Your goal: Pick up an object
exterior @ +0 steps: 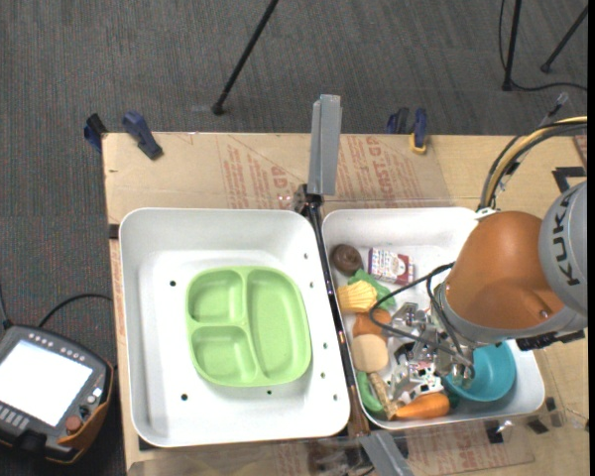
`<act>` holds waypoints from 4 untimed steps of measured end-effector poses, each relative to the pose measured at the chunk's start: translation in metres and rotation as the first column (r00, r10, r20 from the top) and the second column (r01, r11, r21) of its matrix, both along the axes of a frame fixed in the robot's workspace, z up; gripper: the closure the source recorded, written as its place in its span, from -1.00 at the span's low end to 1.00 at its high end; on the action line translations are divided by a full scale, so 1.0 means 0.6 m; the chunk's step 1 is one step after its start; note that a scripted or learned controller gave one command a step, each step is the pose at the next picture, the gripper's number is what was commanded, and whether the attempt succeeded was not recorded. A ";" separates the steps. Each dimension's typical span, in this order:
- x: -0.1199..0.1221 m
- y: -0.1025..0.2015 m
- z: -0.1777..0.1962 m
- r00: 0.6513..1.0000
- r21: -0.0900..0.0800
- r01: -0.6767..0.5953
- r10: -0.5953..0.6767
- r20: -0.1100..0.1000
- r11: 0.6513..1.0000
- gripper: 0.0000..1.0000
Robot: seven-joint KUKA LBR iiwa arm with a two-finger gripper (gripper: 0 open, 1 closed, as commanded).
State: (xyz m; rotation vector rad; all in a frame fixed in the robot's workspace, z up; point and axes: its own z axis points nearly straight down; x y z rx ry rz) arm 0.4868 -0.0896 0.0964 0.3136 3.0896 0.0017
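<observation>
Left bin (144,266) holds a green tray (248,325). In the right bin (426,221), toys crowd together: bun (369,351), carrot (423,407), teal bowl (491,373). The pincer (426,350) hangs low among them; I cannot tell its state. Best choose one isolated toy and descend squarely.

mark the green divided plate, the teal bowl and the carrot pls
green divided plate (249,325): camera view, on its centre ridge, left bin.
teal bowl (491,373): camera view, on its visible rim, right bin.
carrot (423,407): camera view, mid-body, right bin's near edge.
</observation>
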 end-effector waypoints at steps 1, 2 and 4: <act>0.150 -0.022 -0.014 0.987 0.003 0.160 -0.160 -0.034 0.987 -1.00; 0.151 -0.021 0.003 0.987 0.003 0.155 -0.155 -0.034 0.988 1.00; 0.080 -0.010 -0.016 0.957 0.004 0.289 -0.289 -0.038 0.957 -1.00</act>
